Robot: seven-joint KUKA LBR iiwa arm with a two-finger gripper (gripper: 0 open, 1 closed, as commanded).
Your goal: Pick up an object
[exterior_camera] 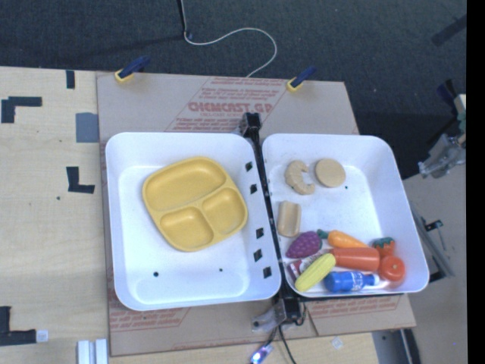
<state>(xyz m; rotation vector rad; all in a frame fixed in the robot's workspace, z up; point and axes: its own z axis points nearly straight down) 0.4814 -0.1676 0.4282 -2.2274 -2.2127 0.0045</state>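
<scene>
The right bin [379,158] holds several toy foods. Near its back lie a bitten tan piece [300,177] and a round tan biscuit [330,173]. A tan block [289,218] rests by the divider. Along the front sit purple grapes [305,243], an orange carrot [347,240], a red-orange sausage [356,258], a red tomato [391,268], a yellow corn cob [315,271] and a blue bottle [348,281], packed close together.
A yellow three-part plate [193,203] lies in the left bin [125,226]. Both bins rest on a cardboard sheet [220,105] held by clamps. Grey hardware [443,158] stands off the right bin's far edge. A white cable [235,36] loops behind the bins.
</scene>
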